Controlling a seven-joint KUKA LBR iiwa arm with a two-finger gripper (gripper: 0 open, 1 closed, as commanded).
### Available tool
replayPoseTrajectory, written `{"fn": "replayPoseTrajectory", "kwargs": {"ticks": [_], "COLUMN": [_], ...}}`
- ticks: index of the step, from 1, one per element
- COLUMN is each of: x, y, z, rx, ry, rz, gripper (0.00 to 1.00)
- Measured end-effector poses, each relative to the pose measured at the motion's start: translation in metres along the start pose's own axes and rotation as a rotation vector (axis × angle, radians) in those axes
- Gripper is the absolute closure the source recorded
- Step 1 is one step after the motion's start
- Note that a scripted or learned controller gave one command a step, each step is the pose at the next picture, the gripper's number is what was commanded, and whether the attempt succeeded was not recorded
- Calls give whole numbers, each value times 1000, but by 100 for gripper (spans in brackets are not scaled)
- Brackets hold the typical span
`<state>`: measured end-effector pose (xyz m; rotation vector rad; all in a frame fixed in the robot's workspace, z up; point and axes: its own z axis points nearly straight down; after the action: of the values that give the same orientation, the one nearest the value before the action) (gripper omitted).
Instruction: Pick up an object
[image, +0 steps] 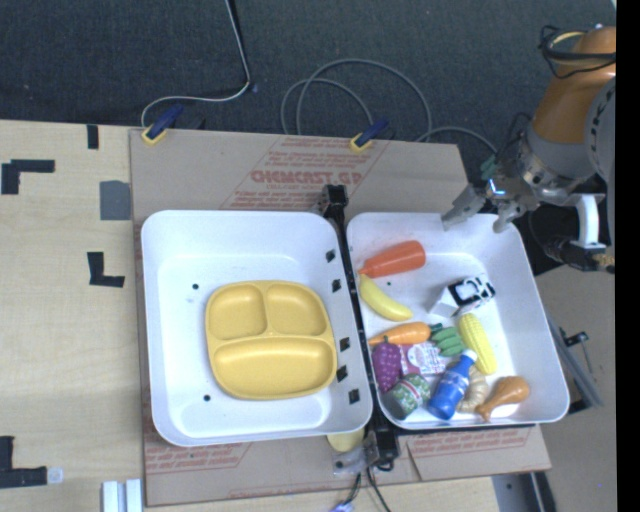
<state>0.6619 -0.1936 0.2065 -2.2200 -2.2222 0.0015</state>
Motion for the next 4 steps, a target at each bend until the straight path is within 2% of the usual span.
{"fn": "replayPoseTrajectory", "kwargs": {"ticks": [1, 2, 3, 4], "x": [84, 91, 91, 97], "y": [6, -26, -102, -44], "z": [129, 76, 113, 121], "rx": [1, 2, -23, -6], "ry": [-1, 0, 8, -1], "rz": [-7, 1, 2, -2], "gripper": [0, 0, 0, 0]}}
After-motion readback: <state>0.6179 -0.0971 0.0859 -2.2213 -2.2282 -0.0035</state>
